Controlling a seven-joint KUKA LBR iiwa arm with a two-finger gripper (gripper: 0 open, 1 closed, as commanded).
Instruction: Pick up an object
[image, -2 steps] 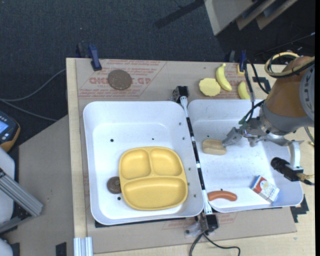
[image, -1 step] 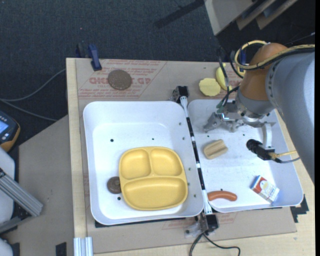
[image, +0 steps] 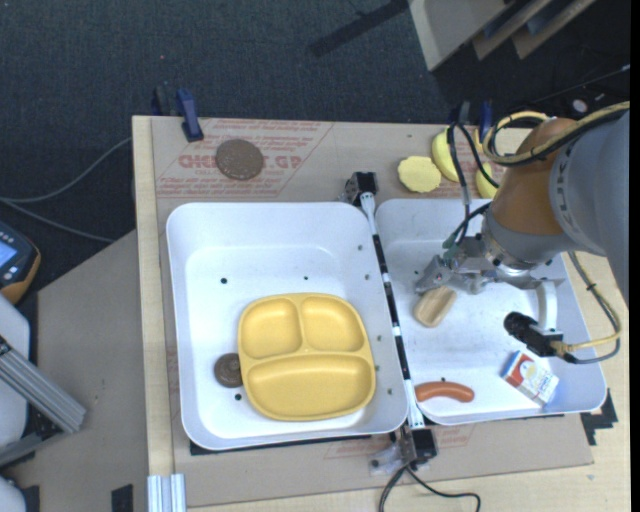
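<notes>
The gripper (image: 450, 275) is low in the right bin (image: 470, 345), just above a tan bread piece (image: 434, 306); how wide it stands cannot be told. A sausage (image: 444, 392) and small carton (image: 529, 377) lie near the front. The left bin (image: 200, 260) holds a yellow tray (image: 304, 354).

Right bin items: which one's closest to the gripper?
The tan bread roll, just below the gripper. The sausage and small carton lie nearer the front edge.
</notes>
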